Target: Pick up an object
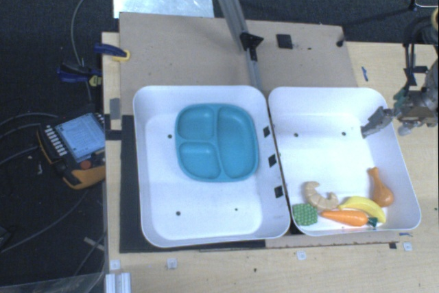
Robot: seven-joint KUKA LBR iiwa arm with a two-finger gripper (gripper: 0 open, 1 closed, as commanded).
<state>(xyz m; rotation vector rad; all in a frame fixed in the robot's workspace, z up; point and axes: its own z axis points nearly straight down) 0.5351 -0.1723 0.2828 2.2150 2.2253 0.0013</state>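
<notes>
White plastic frames our work: the right bin [322, 141] holds a toy carrot [345, 218], banana [363, 206] and drumstick [381, 189] crowded in its near corner. Our gripper [378, 121] hovers over the far right rim; whether it is wide or narrow we cannot tell. We should descend over the drumstick, the least crowded piece.

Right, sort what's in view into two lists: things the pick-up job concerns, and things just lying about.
Job:
- gripper, above the right bin's far right rim
- right bin
- banana
- carrot
- orange drumstick-shaped toy
- beige curled toy
- green piece

Lying about:
- left bin
- blue divided plate
- clamps
- handheld device
</notes>
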